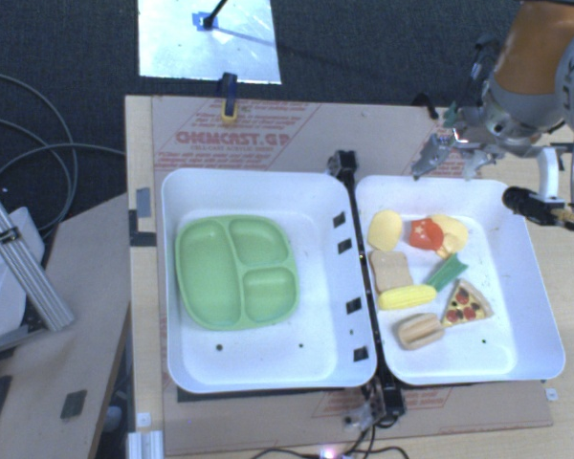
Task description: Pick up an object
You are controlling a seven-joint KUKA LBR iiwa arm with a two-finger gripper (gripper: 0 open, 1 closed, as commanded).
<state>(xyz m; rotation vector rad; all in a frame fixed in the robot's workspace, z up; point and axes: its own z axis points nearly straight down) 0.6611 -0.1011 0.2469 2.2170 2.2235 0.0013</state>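
The right bin (531, 256) holds several toy foods: a yellow lemon (386, 228), a red tomato (425, 233), a yellow piece (450, 230), a tan bread slice (392, 270), a green pepper stick (447, 272), a corn cob (407, 297), a pizza slice (467, 304) and a hot dog bun (419, 331). My gripper (452, 158) hangs above the right bin's far rim, clear of the foods, with its fingers apart and nothing between them.
The left bin (201, 194) bears a green divided plate (236, 271). A black clip row (349, 247) joins the two bins. A cardboard sheet (258, 132) lies under them, with a shiny square (209, 25) behind.
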